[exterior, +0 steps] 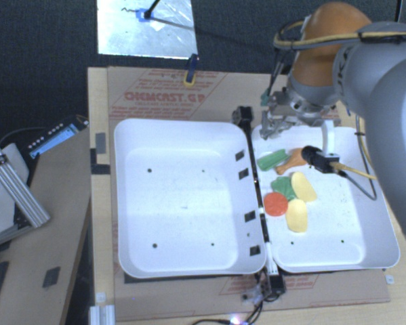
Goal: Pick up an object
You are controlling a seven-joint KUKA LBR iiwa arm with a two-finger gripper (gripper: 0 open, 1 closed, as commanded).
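Two bins side by side; near part of right bin [338, 249] bare. Objects bunch at its left-centre, near the divider: pale yellow piece [297, 215] nearest, red round piece [276, 204] touching it, yellow piece [303, 186], dark green piece [282, 185], then light green piece [272, 159] and an orange-brown piece [296, 158]. Clustered, so single picks look awkward. Left bin [182, 202] holds nothing. Farthest, gripper [272, 128] hovers above right bin's far-left corner, nothing between fingers; opening cannot be judged
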